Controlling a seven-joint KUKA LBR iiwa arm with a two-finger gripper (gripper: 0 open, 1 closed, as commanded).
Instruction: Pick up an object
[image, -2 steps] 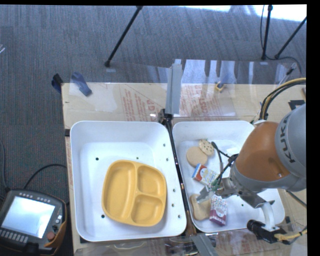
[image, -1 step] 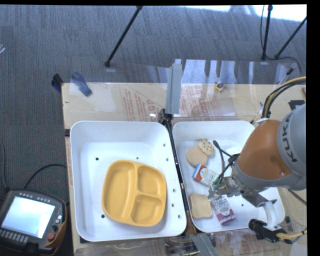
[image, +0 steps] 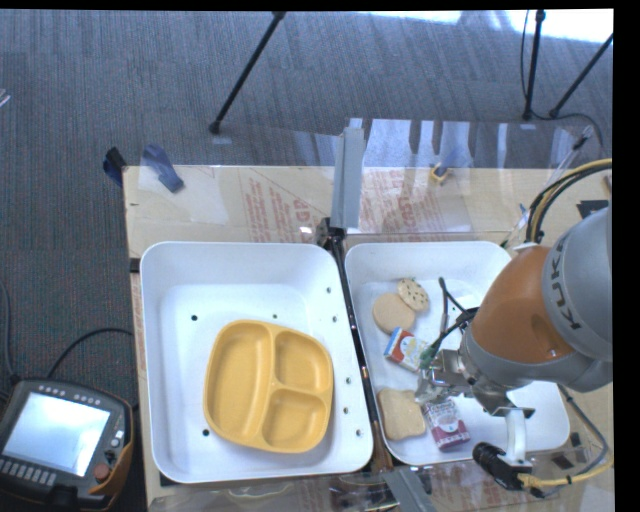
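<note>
two white bins sit side by side on the tabletop, and the jaws (image: 437, 385) hang low in the right bin (image: 470, 258) over a red packet (image: 447, 421), likely lining up a grasp, their opening impossible to tell

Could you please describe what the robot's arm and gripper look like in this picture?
The arm is a rounded grey casing with a broad orange band above the wrist, and dark KUKA lettering runs along the grey shell. Black and yellow cables loop behind it. The gripper is a small metallic assembly with thin dark wires around it.
</note>
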